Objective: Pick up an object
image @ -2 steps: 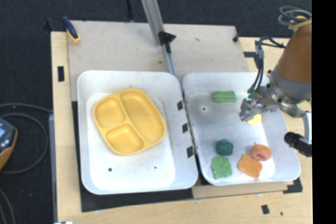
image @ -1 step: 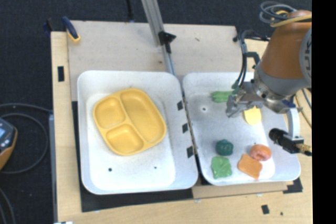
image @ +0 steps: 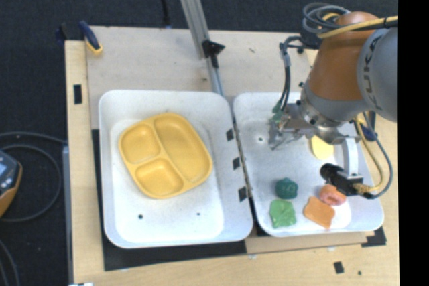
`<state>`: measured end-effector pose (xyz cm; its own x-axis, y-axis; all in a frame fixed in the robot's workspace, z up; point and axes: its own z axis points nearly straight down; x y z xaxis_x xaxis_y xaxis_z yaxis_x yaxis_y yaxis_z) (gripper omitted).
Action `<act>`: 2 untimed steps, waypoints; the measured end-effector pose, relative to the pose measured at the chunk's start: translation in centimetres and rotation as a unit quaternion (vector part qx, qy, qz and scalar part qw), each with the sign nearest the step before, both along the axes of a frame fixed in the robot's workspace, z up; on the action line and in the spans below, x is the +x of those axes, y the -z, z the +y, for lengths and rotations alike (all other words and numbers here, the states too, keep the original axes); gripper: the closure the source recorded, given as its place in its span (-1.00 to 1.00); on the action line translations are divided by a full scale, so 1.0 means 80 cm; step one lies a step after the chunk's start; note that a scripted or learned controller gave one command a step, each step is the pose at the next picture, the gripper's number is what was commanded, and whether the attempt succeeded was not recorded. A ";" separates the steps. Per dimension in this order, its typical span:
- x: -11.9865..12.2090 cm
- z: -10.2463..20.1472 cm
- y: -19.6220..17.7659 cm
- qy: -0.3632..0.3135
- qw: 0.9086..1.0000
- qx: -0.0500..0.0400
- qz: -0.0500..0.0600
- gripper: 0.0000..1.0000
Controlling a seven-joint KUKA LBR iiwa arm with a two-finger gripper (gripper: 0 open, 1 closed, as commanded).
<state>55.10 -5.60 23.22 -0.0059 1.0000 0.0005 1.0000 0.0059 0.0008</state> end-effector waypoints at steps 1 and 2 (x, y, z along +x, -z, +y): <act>0.015 0.074 -0.012 -0.001 1.000 0.001 -0.001 1.00; 0.028 0.140 -0.025 -0.001 1.000 0.000 -0.001 1.00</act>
